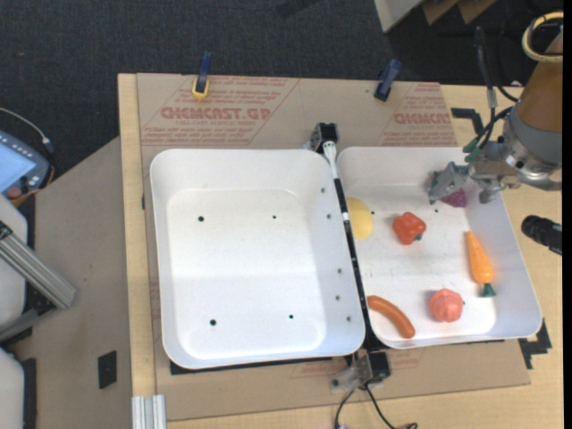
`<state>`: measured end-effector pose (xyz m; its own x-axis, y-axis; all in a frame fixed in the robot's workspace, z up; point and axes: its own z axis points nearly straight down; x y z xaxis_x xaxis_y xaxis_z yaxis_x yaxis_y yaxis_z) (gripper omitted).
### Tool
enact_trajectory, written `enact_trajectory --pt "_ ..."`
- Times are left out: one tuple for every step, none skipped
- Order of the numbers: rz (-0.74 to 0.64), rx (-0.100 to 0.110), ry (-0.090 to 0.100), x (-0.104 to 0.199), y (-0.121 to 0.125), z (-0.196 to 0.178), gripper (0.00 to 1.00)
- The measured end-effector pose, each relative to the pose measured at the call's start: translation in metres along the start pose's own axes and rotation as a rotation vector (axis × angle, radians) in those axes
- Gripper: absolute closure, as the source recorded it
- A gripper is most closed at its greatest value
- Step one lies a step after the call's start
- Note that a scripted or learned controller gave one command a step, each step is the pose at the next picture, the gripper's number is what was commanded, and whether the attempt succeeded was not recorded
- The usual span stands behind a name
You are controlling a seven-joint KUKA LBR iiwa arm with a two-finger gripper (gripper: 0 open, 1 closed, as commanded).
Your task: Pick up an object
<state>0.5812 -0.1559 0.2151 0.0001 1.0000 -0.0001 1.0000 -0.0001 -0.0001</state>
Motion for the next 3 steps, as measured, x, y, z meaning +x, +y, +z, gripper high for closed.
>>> enact_trajectory --pt "-0.004 0.006 0.004 0.055 -0.032 0.016 0.0" --pt "-0.002 0.007 0.002 0.057 -0.001 0.119 0.0" --pt "0.0 -0.001 0.0 0.056 0.0 0.103 1.0"
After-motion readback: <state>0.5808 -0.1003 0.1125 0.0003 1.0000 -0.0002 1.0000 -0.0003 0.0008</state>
